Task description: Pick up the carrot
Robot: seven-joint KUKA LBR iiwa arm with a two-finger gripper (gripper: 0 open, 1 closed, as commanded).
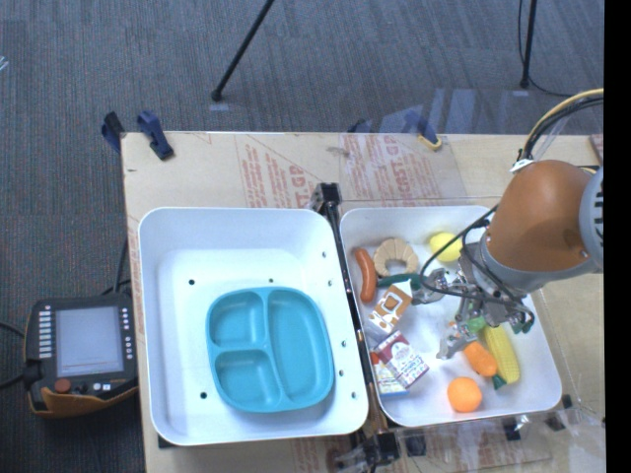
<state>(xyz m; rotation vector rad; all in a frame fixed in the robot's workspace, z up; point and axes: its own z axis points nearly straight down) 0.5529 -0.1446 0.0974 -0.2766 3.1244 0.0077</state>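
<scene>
— Where's the carrot?
— My carrot [481, 359] lies in the right bin [548, 387], toward its lower right part.
— Looks?
— Short, stubby, orange, lying flat and slanted, touching the corn cob [504, 352], above the orange [464, 394].

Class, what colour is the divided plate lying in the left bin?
Light blue, turquoise; the divided plate shows plainly in the camera view.

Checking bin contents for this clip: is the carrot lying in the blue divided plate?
No, the carrot lies in the right bin beside the corn cob.
</scene>
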